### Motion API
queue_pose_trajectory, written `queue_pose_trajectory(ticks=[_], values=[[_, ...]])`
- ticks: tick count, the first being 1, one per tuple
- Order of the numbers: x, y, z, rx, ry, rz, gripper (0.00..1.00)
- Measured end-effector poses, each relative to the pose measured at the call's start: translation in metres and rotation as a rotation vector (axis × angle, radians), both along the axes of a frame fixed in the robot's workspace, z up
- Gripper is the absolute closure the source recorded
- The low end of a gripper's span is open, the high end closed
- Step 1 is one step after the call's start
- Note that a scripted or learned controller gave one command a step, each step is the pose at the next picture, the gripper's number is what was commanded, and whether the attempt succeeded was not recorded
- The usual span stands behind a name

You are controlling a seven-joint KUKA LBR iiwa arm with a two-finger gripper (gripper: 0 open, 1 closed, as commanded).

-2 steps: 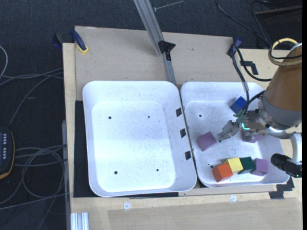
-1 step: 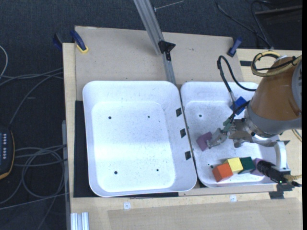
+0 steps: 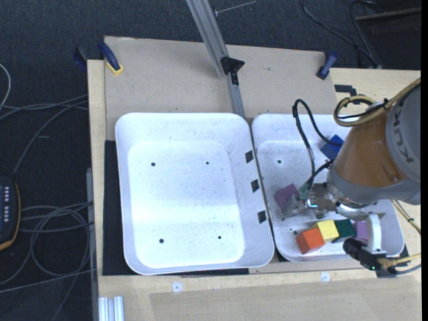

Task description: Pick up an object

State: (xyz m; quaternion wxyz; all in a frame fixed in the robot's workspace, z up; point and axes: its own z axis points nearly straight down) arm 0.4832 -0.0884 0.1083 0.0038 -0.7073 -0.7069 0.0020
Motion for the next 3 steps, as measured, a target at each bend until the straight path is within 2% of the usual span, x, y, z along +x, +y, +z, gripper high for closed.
queue_pose_trajectory(ticks=[1,2,3], values=[[0.0,0.001,-0.01,0.0,-0.004,0.0,0.0],[0.001,0.001,0.002,-0.001,-0.009,0.001,1.0],[0.002,-0.008,0.061,-0.004,-0.016,0.001,1.0]])
